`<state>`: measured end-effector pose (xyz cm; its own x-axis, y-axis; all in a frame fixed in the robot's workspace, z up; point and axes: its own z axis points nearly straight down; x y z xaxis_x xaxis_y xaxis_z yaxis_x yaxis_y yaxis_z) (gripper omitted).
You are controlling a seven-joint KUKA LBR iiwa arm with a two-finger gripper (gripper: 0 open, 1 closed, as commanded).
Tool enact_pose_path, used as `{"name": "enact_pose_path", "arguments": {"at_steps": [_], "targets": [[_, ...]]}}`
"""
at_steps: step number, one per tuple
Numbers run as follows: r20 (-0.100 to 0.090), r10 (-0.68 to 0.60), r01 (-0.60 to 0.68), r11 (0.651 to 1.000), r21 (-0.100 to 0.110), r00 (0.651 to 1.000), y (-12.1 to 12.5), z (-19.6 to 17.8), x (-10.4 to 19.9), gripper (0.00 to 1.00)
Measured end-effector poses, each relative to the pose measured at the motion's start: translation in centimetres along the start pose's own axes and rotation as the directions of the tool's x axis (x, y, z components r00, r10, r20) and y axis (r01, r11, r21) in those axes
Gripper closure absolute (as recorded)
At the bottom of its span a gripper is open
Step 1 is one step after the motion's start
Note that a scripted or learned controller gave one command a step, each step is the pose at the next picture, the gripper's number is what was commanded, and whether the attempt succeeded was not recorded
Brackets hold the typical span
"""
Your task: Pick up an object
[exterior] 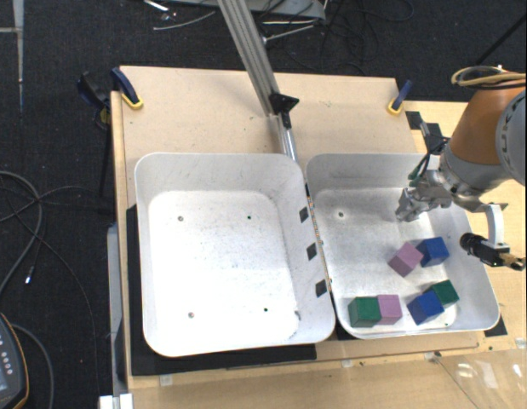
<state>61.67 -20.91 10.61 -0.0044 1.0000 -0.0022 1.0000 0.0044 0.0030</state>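
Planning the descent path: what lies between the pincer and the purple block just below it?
Nothing: in the camera view, bare white bin floor separates the pincer from the purple block.

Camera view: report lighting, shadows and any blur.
Camera view: even, soft light; the blocks cast only faint shadows on the right bin; no strong glare on either bin; the gripper is slightly blurred; the floor stays dark.

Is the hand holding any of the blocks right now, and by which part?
Nothing is held. The hand hangs above the right bin's floor, apart from the blocks; the nearest is a purple block.
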Motion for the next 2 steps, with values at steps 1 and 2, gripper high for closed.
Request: {"name": "enact_pose_path", "arguments": {"at_steps": [1,2], "targets": [[0.000,-0.001,0.001,1.000,0.001,1.000,0.0,0.1,0.0,0.00],[-0.004,0.007,-0.006,1.000,0.009,1.000,-7.3,1.1,1.9,0.00]]}}
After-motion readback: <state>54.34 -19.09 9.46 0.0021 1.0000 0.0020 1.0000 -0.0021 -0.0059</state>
